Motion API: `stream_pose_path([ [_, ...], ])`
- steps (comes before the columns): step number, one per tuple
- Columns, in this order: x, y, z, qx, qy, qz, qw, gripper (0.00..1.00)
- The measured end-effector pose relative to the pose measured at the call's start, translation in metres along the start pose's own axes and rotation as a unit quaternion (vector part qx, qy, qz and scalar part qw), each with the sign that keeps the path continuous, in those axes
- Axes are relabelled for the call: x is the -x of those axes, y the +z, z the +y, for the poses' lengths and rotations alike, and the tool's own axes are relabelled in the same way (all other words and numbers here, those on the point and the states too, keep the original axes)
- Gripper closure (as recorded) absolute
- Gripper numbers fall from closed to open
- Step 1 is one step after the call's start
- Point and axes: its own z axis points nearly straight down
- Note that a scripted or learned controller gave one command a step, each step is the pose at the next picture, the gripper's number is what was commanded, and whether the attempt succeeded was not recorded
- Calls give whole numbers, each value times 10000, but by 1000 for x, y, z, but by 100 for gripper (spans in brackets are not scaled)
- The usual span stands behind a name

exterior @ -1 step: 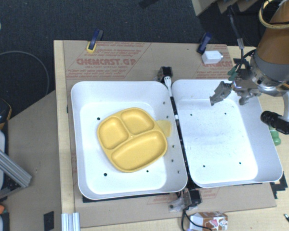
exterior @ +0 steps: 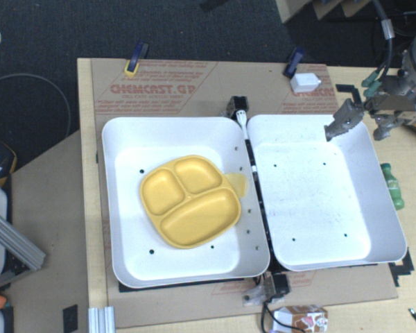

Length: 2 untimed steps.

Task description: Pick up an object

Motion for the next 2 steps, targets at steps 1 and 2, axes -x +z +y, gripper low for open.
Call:
stream_pose_path([
  [1,-54,-140,-27,51,-13,8,10000,0],
  [2,-51,-142,-25,-14,18,-3,10000,100],
])
